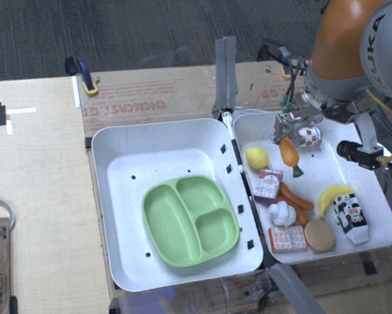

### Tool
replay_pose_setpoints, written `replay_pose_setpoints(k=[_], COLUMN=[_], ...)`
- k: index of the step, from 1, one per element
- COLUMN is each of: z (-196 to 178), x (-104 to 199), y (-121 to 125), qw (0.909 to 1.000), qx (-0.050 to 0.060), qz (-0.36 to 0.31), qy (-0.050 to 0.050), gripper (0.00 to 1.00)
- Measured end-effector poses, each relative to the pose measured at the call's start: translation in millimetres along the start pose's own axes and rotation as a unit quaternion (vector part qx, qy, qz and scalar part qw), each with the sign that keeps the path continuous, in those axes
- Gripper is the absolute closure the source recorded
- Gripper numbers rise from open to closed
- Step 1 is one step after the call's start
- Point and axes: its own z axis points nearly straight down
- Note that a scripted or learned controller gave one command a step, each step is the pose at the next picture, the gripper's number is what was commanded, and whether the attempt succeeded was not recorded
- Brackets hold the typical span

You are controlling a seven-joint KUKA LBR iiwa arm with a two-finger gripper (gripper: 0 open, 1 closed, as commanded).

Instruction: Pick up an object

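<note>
— Any writing you can make out?

— Red letters run upside down along the cardboard strip behind the bins; they seem to read "CHEMCAST". The arm's grey casing shows part of "KUKA". The small carton has a label too small to read.

— And the carrot?

— One orange toy carrot with a green tip, tilted, near the back of the right bin. The gripper sits at its upper end and its fingers seem closed around it.

— Counts?

— Two white bins. The left bin holds one green divided plate. The right has one lemon, one banana, one cow-patterned milk carton, one round tan disc.
</note>
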Motion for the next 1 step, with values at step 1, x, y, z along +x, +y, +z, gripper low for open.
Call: replay_pose_setpoints(k=[1], z=[0.2], x=[-0.1], y=[-0.1], qw=[1.0], qx=[0.0], qz=[0.0], qy=[0.0], gripper=[0.0])
